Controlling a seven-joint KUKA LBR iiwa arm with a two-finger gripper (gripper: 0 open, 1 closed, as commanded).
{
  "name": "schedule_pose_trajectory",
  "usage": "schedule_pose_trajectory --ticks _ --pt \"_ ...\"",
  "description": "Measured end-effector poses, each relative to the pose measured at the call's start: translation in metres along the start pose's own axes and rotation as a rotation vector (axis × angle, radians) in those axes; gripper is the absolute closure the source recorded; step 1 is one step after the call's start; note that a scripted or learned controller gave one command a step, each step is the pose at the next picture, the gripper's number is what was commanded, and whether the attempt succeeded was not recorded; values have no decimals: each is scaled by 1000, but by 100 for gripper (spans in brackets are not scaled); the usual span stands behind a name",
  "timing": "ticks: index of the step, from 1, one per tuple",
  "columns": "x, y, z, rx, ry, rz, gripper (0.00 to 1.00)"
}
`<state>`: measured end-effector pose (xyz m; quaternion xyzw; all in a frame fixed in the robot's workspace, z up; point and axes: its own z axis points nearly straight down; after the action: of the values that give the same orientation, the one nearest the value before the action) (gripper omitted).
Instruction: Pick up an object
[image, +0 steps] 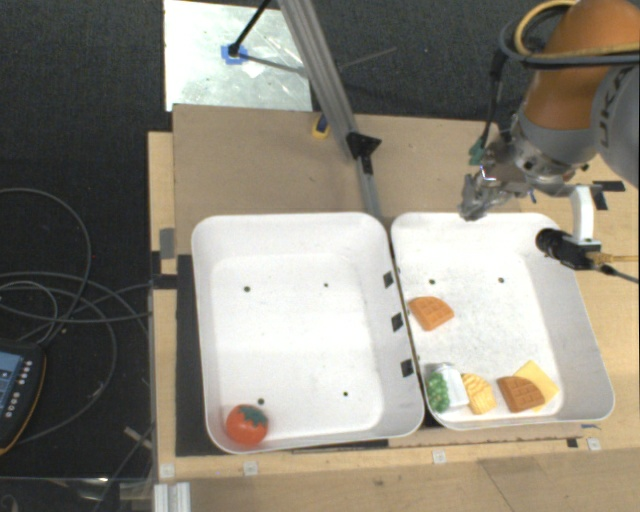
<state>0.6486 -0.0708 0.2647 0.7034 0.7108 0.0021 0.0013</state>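
**Surfaces on show: smooth plastic, matt board, dull metal**

Both bins read as smooth white plastic, the left bin (290, 320) and the right bin (495, 270), faintly sheened and speckled with small dark dots. The worktop (260, 160) looks like matt brown board, flat and unpolished. A tomato (246, 424) gleams, glossy red with a small highlight. The waffle piece (431, 313) appears rough and ridged, orange-brown. The pincer (478, 203) shows as dull grey metal, and the arm's orange band (570, 90) has a smooth satin finish. A slanted pole (330, 80) looks like brushed grey metal.

red tomato (246, 424), 2 white bins (290, 235)
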Motion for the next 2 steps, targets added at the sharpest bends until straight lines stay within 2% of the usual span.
schedule_pose_trajectory --ticks 2 --pt "103 -4 -3 3 1 -1 100"
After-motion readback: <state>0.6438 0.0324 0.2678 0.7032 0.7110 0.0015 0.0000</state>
